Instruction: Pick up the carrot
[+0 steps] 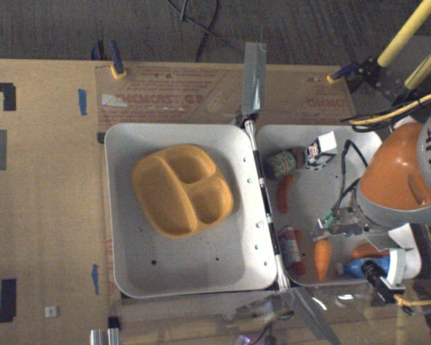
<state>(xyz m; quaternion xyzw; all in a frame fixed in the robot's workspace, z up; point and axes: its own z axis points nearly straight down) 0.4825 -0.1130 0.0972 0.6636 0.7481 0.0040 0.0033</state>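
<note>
The carrot (322, 259) lies in the right bin (309, 136) near its front wall, pointing toward the front edge. My gripper (337, 225) hangs just behind the carrot's thick end and slightly to its right. It is open, with nothing between its fingers. The grey arm with its orange band (399, 178) reaches in from the right and covers the bin's right side.
In the right bin are a dark bottle (284, 162), a red sausage-shaped piece (284, 192), a red can (291, 244) left of the carrot, a blue-and-white item (366, 267) and a small white box (322, 146). A yellow divided plate (183, 190) sits in the left bin (129, 264).
</note>
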